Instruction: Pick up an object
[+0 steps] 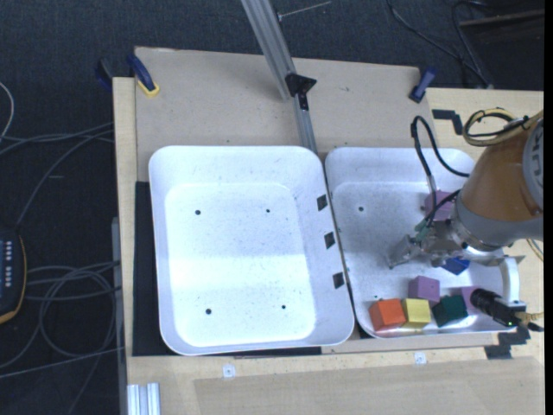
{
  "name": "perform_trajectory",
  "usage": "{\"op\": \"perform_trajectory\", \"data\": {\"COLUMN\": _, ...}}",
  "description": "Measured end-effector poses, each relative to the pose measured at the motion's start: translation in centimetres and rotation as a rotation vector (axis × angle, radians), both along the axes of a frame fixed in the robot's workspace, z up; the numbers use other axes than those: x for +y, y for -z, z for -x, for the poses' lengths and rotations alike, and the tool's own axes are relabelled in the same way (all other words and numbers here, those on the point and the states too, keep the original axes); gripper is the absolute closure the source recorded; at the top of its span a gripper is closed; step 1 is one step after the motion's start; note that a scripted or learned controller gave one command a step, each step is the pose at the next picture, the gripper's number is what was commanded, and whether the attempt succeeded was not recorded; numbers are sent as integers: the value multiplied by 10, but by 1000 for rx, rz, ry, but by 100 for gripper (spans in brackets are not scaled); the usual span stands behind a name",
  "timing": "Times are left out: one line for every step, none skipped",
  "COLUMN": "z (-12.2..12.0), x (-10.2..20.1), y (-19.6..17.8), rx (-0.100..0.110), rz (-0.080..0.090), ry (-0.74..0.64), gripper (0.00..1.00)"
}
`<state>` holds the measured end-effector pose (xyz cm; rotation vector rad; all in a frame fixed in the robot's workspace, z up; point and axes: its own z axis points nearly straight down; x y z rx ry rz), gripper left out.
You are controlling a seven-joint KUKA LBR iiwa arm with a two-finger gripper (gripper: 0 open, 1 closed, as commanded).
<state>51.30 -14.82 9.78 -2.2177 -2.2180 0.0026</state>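
— While the arm (505, 188) reaches in from the right, where does its hand sit?

— Low over the right bin (371, 180), toward the middle of that bin's floor. The hand (413, 251) points left, its metal fingers spread somewhat apart, with bare white floor showing between them. Nothing sits between the fingers.

— And the things it could pick?

— They gather along the near edge of the right bin. An orange block (389, 313) lies furthest left, a yellow block (417, 311) touches it on the right, and a dark green block (449, 309) comes next. A purple block (424, 286) rests just behind the yellow one. A small blue piece (454, 265) peeks out beside the wrist, partly hidden by it. A pink-purple thing (443, 200) shows further back by the arm's black cable; I cannot tell its shape.

— How near is the hand to them?

— Near the purple block, but apart from it; the fingertips lie to the left and behind.

— The other bin?

— The left bin (173, 232) sits beside the right one on the desk (225, 85), joined by small black clips. A grey metal pole (272, 37) slants down to the gap between them.
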Motion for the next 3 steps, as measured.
{"op": "perform_trajectory", "data": {"z": -1, "x": 0, "y": -12, "rx": -5, "rz": 0, "ry": -1, "gripper": 100}}
{"op": "perform_trajectory", "data": {"z": -2, "x": 0, "y": -55, "rx": -10, "rz": 4, "ry": -1, "gripper": 100}}
{"op": "perform_trajectory", "data": {"z": -9, "x": -6, "y": -102, "rx": -11, "rz": 4, "ry": -1, "gripper": 100}}
